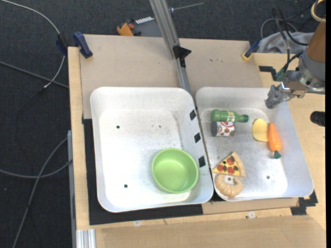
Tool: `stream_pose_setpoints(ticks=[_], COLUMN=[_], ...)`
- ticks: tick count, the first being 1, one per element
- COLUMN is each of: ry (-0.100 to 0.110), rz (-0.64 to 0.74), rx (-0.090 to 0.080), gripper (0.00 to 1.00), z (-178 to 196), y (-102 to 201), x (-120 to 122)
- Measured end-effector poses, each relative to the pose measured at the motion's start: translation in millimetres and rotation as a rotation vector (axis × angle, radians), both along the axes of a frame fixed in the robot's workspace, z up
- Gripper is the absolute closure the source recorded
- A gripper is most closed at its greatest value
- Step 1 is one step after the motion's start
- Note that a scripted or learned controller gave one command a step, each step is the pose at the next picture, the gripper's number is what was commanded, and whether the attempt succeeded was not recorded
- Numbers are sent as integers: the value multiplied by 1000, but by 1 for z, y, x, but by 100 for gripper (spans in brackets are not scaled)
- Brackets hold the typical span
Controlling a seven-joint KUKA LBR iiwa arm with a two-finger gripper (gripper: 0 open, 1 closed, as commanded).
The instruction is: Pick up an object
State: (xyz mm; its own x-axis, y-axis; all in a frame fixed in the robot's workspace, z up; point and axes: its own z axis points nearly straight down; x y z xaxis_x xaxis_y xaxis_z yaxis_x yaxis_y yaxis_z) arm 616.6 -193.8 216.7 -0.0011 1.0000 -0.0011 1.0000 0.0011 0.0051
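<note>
Hovering at right edge of frame, the claw (275, 96), its state impossible to tell, sits just above-right of the upright-lying carrot (274, 139).

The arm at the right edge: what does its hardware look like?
The arm is grey with a tan-orange band above the wrist. Black cables loop beside it. Its gripper is dull grey metal, a small blocky head, seen over the right bin's far corner.
</note>
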Motion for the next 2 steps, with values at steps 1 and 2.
stream_pose_setpoints(ticks=[1, 2], ry=[3, 5], rz=[-1, 4], rx=[1, 2], gripper=[100, 100], z=[17, 9], y=[0, 56], x=[0, 6])
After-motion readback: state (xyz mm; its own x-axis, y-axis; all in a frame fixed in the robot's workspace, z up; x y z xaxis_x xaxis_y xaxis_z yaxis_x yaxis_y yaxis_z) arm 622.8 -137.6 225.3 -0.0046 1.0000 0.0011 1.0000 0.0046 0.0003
